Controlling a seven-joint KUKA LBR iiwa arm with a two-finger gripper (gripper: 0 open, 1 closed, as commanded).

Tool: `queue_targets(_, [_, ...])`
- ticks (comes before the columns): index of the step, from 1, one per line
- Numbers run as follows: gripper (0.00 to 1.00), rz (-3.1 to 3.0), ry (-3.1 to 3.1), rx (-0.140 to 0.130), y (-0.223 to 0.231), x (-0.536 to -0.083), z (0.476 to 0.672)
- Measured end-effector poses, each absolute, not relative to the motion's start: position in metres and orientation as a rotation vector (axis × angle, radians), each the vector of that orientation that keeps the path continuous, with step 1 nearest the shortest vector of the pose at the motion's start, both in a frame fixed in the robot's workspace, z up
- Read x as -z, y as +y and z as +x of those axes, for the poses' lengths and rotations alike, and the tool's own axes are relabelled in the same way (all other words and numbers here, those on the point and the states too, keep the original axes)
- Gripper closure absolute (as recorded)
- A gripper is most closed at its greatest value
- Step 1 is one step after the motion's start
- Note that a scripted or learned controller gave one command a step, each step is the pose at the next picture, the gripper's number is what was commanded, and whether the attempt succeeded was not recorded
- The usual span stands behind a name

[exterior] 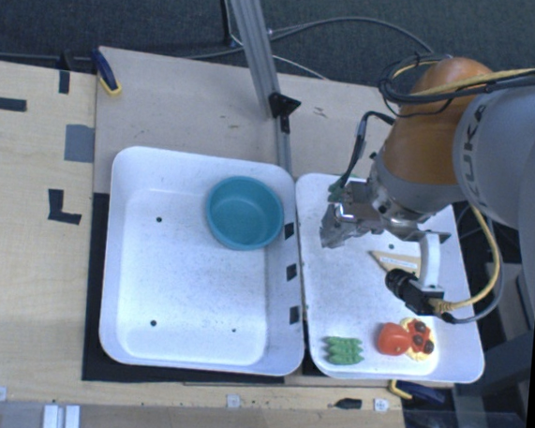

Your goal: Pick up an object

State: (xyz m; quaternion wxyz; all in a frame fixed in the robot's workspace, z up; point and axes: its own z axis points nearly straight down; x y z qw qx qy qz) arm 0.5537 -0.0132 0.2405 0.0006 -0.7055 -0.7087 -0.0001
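Two white bins (124, 336) sit side by side. One blue bowl (244, 213) is there. One green toy (343, 350) and one red-and-yellow toy (404, 339) lie nearby.

The arm (482, 135) is cut off by the right edge of the frame and covers the upper part of the right bin (363, 293). The hand (340, 227) is too dark and small to tell how its fingers stand. A pale stick-like thing (393, 260) at centre right is partly hidden under the wrist.
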Motion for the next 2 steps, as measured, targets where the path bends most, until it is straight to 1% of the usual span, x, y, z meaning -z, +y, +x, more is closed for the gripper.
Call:
queue_targets(1, [1.00,-2.215,-2.226,0.000,0.042,-0.245,0.549])
queue_targets(2, [1.00,-2.216,-2.225,-0.002,0.086,-0.230,0.549])
